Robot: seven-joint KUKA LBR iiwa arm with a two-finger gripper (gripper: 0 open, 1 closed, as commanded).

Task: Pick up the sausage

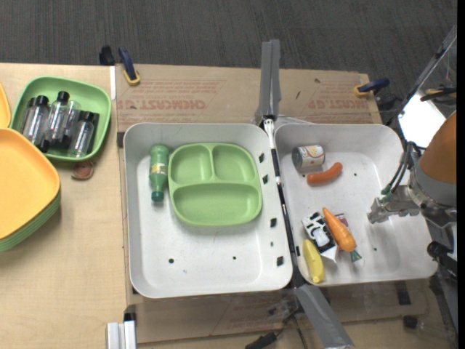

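Roughly, from my remote seat, biggest things first:

Bench (218,93): brown board under two white bins set side by side, with clamps at its far edge.
Left bin (211,267): shallow and white; it carries the divided plate and a bottle.
Right bin (370,158): shallow and white; it carries the sausage, a can, a carrot, a banana and a small card.
Orange plates (25,195): a stack at the far left of the bench, partly cut off by the frame edge.
Divided plate (215,184): green, three compartments, lying flat in the far half of the left bin.
Green tray (98,104): on the bench left of the bins, holding several dark-capped vials.
Arm (442,166): I see it coming in from the right, with its orange band over the right bin's right edge.
Gripper (383,211): above the right side of the right bin, well apart from the sausage; I cannot tell how it is set.
Green bottle (158,171): lying just beside the plate's left edge.
Carrot (339,231): orange, lying aslant by the black-and-white card (315,227).
Banana (313,262): yellow, near the bin's front left corner.
Sausage (324,174): reddish orange, on the bin floor in the far left part, just beside the can.
Can (309,155): on its side, near the sausage.
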